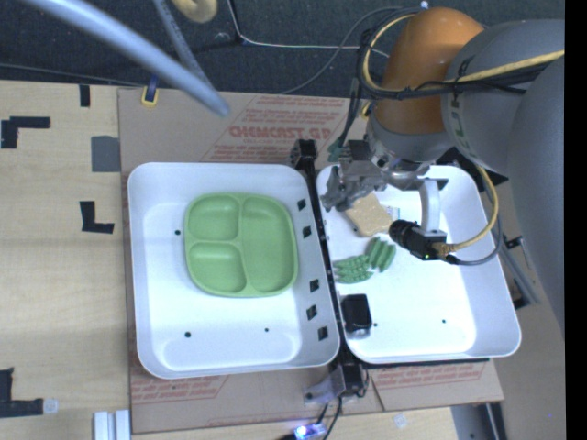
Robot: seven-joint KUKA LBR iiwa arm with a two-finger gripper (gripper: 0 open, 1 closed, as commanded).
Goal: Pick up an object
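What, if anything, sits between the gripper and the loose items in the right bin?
Nothing visible does. The gripper is low at the upper left of the right bin, right beside the tan block. The green toy and black object lie below it, apart, with bare floor between.

1. Red print runs across the cardboard sheet (266, 122) above the left bin (147, 246); its largest line looks like "CHEMCRAFT", though the letters are blurred and the reading is unsure
2. Smaller red lines above and below that word on the same sheet are too small to read
3. More red print shows on the cardboard edge below the bins, near the bottom of the view; it cannot be read either
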